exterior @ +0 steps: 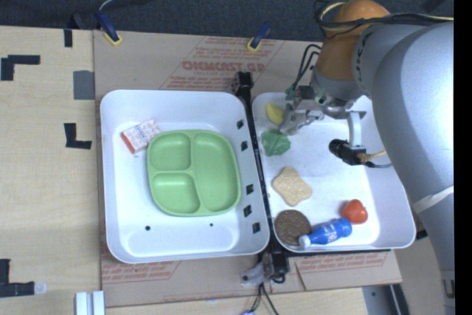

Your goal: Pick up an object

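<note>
Hand (289,125) over green lump (276,143) — grip unclear, cardboard (214,66) reads "CHEMCAST GP"

I'm seeing the gripper (292,122) hanging over the right bin (383,192), just beside the green lump (276,143). A green plate (195,171) is lying in the left bin (125,225).

Robotics lab: clamped cardboard (221,66), taped bench (44,107).
</note>
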Controlling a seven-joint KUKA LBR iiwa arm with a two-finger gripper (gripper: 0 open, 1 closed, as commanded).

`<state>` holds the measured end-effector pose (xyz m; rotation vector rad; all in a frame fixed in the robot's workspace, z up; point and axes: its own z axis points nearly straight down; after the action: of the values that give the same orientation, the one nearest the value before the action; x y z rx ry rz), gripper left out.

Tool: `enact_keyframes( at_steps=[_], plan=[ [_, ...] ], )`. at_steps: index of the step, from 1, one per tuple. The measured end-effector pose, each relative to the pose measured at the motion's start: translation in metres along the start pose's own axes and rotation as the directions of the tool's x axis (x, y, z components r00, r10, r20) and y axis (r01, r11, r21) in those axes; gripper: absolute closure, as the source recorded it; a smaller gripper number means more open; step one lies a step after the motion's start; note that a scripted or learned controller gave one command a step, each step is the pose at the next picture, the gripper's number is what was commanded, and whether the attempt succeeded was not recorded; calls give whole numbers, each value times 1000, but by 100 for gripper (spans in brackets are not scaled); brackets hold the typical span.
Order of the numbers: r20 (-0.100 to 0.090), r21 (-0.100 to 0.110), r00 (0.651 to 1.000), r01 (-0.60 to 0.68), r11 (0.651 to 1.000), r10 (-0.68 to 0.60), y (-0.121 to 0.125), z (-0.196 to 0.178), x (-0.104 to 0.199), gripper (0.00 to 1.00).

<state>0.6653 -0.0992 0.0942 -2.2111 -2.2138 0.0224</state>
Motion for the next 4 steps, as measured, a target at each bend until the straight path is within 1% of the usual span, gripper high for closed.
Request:
enact_keyframes(
  at_steps=[1,2,3,4],
  plan=[
    [1,-1,1000,0,1000,0,0,0,0,0],
    [-1,-8,1000,2,1000,-2,2,9,-4,0],
    [-3,-10,1000,3,1000,-3,2,9,-8,0],
    [3,-11,1000,-1,1000,1,2,9,0,0]
  ],
)
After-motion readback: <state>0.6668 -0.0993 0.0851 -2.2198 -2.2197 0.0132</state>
